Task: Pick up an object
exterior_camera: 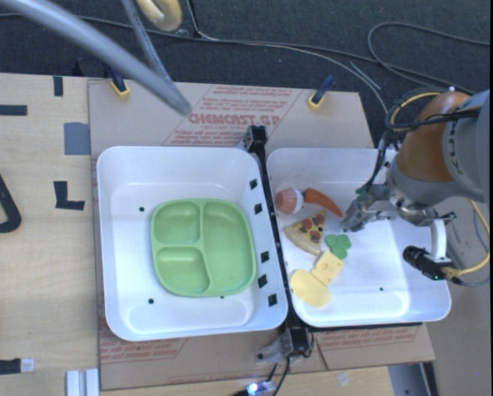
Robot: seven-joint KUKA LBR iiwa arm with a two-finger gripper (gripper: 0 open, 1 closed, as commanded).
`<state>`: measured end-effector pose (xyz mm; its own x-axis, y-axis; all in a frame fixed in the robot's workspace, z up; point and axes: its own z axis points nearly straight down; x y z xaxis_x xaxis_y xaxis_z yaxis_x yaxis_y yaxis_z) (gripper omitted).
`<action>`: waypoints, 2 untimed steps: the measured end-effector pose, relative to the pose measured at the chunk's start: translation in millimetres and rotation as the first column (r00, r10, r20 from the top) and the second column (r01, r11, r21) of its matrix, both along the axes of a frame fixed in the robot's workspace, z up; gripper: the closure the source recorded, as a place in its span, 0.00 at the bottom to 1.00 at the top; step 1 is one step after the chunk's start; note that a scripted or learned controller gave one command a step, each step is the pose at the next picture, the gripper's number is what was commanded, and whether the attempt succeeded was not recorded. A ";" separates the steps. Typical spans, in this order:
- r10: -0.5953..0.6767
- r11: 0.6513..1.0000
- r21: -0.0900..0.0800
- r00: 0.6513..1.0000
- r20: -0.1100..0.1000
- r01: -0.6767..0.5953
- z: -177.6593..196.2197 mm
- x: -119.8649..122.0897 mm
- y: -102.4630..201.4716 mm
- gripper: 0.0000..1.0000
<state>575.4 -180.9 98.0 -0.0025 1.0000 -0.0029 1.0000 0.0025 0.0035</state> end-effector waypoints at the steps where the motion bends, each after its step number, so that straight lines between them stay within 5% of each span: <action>1: -0.002 1.000 0.002 1.000 0.000 0.002 51.4 -4.3 -8.1 1.00; 2: 0.000 1.000 0.001 1.000 0.002 0.000 115.0 -3.4 -5.6 1.00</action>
